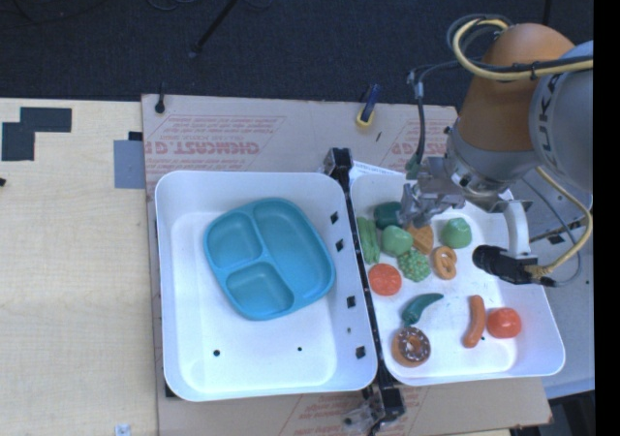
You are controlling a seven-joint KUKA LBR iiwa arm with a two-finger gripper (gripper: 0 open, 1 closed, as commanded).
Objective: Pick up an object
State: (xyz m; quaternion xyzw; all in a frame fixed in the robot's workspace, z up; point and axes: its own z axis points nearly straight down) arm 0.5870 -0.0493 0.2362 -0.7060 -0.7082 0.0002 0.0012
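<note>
The right bin holds several toy foods. My gripper hangs low over that bin's far left part. Directly under and around it lie a dark green piece, a light green piece and a small orange piece. Close by are a toy broccoli, a round green piece and an orange ring. Whether the gripper touches any of them is hidden by its own body.
Nearer the front of the right bin lie an orange-red tomato, a dark green pepper, a donut, a sausage and a red tomato. The left bin holds a blue divided plate. A black part juts over the right bin.
</note>
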